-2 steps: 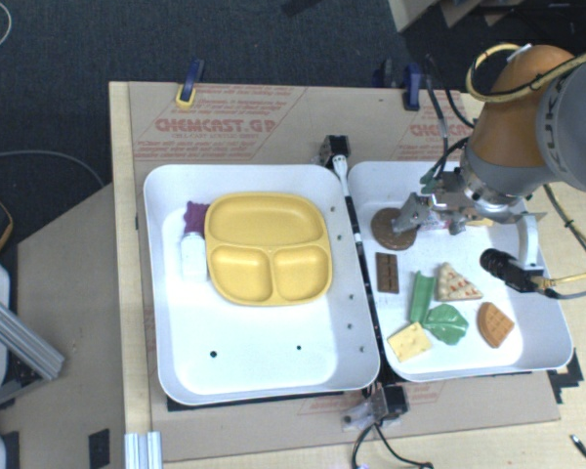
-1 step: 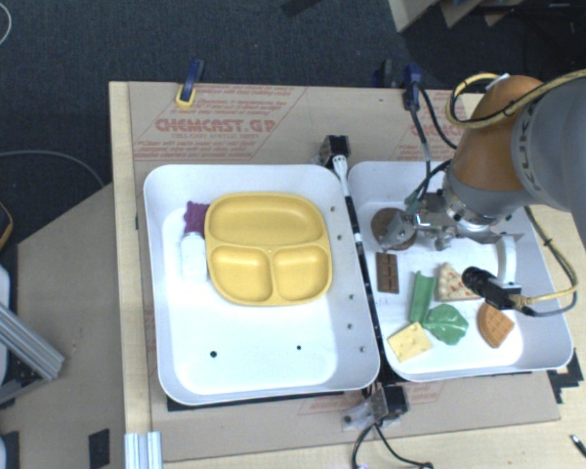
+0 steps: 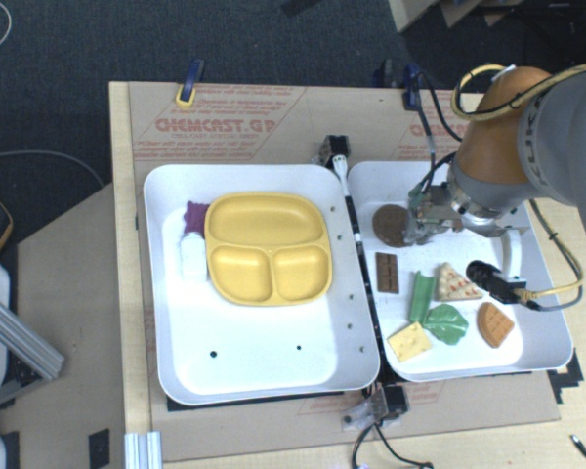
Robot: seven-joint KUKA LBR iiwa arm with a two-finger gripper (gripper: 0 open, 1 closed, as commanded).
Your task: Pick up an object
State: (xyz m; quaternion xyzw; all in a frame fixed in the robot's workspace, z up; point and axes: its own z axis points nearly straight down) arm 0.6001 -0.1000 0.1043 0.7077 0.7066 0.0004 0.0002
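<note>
Where the tool [image 3: 422,225] hovers, a round brown cookie [image 3: 390,225] lies flat

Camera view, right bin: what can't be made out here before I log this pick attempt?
- Gripper: the wrist hides the jaws, so open or shut is unreadable, as is any contact with the brown round piece.
- Purple and white item in the left bin: partly tucked behind the yellow tray; its shape is unclear.
- Arm: cut off by the frame's right side.

Right bin [image 3: 552,345]: brown disc [image 3: 390,225], chocolate bar [image 3: 387,272], cheese wedge [image 3: 408,342], green leaf [image 3: 445,322], croissant [image 3: 494,324].
</note>
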